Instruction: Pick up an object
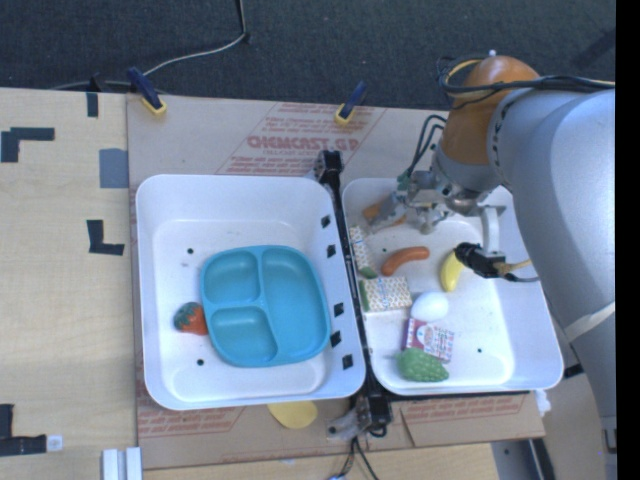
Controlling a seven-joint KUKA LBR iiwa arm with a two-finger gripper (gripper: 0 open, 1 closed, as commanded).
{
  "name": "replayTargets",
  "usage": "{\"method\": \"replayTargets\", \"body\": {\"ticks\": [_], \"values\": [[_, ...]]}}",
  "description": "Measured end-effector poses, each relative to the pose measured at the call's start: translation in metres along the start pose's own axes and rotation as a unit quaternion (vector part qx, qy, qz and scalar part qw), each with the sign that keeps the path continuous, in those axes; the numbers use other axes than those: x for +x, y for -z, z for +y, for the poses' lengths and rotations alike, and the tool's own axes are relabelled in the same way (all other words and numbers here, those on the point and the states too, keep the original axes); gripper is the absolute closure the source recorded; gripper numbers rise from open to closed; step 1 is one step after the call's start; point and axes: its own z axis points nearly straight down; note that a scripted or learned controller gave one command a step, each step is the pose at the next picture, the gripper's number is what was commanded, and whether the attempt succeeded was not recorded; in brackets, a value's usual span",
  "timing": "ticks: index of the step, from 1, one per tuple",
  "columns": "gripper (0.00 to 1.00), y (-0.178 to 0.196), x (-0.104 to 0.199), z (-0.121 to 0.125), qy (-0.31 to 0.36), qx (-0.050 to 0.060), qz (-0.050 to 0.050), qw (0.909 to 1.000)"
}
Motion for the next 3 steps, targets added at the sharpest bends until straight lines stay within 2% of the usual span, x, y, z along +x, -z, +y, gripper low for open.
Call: {"method": "replayTargets", "body": {"ticks": [2, 3], "values": [[0.00, 0.000, 0.023, 0.001, -0.001, -0.003, -0.001, 1.0000], [0.00, 0.000, 0.007, 0.001, 0.000, -0.003, -0.001, 1.0000]]}}
